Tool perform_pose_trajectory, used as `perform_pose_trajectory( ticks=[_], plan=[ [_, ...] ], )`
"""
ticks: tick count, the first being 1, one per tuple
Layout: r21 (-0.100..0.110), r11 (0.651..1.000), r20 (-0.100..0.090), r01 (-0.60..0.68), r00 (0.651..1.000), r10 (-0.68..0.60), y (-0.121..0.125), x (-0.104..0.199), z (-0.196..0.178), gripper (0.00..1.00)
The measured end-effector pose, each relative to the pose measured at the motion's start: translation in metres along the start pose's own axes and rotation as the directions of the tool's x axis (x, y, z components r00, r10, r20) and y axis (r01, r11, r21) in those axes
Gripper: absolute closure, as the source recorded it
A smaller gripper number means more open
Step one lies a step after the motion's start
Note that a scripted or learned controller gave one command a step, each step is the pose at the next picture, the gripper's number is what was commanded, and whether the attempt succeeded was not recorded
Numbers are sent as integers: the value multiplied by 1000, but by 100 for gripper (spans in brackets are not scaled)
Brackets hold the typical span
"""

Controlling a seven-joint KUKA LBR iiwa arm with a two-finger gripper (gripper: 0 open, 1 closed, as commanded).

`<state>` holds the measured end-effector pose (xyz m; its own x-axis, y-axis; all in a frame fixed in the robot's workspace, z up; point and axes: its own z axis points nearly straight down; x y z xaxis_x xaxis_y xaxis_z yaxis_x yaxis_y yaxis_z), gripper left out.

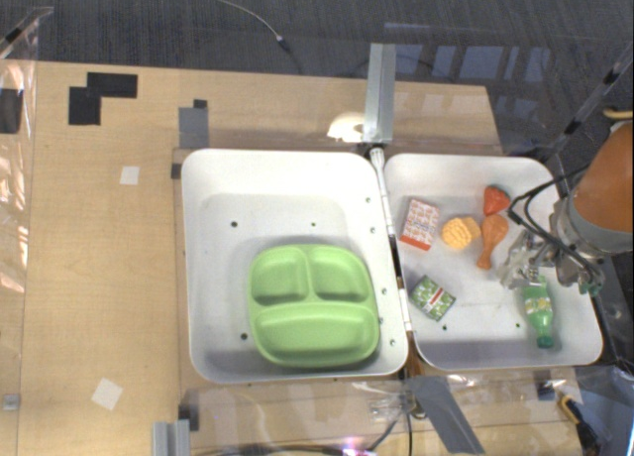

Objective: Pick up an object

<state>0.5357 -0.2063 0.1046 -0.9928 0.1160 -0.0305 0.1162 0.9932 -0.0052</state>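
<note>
Right bin (466, 340): end effector (527, 268) above green bottle (538, 312)

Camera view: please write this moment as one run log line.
gripper over right bin | above green bottle | grasp unconfirmed

Nothing can be read here — the red and white packet (419, 222) and the small green carton (432, 297) in the right bin (495, 340) both carry printed faces, and the green bottle (537, 311) a label, but every mark is too small and blurred to make out
</note>
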Motion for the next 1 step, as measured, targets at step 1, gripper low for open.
perform_pose_trajectory(
  ticks=[1],
  plan=[
    [-2, 897, -16, -441, 897, 441, 108, -8, 12, 100]
  ],
)
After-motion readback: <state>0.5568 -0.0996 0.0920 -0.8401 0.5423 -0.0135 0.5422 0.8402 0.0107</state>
